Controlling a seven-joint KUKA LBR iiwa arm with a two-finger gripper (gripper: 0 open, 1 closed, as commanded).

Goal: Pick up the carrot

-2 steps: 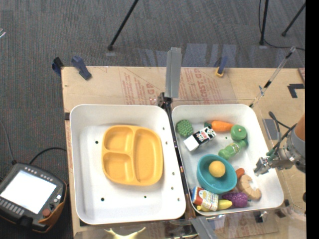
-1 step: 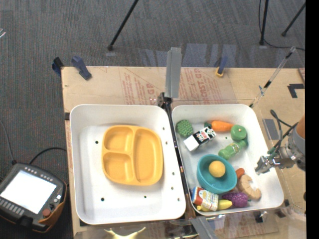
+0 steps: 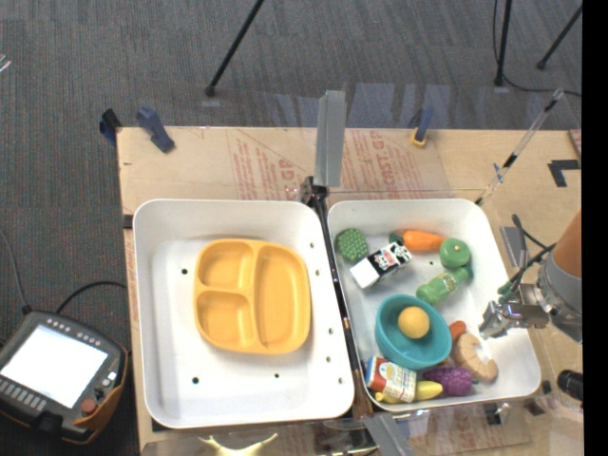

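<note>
Lying near the right bin's (image 3: 494,218) far wall, the carrot (image 3: 424,240) sits well apart from jaws of unclear state.

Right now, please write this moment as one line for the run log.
target: carrot, right bin far side, untouched | end effector: over bin's right edge, apart from carrot | stage: approach, not grasped

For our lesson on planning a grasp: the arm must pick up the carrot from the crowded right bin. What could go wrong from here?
1. The carrot lies near the far wall of the right bin, beside the black-and-white milk carton and the green apple; the fingers may bump or catch these instead.
2. The gripper sits at the bin's right side, with the green bottle between it and the carrot, so a low approach might knock it.
</note>
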